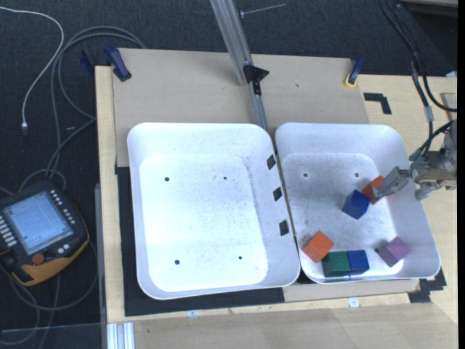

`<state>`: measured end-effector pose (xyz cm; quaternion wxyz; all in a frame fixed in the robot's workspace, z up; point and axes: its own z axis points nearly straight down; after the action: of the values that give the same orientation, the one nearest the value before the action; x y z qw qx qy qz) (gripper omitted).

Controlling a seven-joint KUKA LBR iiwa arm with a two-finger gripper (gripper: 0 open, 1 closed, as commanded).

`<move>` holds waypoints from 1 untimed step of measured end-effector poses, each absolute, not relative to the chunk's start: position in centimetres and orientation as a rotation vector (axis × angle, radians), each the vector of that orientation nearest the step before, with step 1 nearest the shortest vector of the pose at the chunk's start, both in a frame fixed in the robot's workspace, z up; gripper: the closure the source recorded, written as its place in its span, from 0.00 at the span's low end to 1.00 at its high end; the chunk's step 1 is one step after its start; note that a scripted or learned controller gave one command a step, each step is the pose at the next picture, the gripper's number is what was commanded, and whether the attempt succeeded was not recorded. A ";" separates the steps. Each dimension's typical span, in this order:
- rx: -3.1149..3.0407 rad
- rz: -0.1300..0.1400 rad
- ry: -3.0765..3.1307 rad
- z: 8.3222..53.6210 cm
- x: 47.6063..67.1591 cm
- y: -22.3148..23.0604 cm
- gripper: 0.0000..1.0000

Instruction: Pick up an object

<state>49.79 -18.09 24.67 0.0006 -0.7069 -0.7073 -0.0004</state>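
Note:
The right bin [385, 138] holds several blocks. A blue block [355, 204] lies near its middle, with a small red-orange block [373, 188] touching its upper right. Along the front wall sit an orange block [317, 246], a green block [336, 262] and a second blue block [357, 260] side by side, with a purple block [394, 250] to their right. My gripper [398, 180] reaches in over the bin's right rim, its tip just right of the red-orange block. Nothing shows in its hold.
The left bin [145, 144] stands next to the right one, separated by a rim with black clips [277, 193]. A metal pole [231, 27] slants over the back of the bench. A teach pendant [36, 227] lies on the floor at left.

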 end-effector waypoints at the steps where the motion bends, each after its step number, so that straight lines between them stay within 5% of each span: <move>1: -2.212 0.005 -2.217 13.8 51.6 -15.7 0.00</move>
<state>51.56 -15.70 13.84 0.0047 -0.7063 -0.7079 0.0015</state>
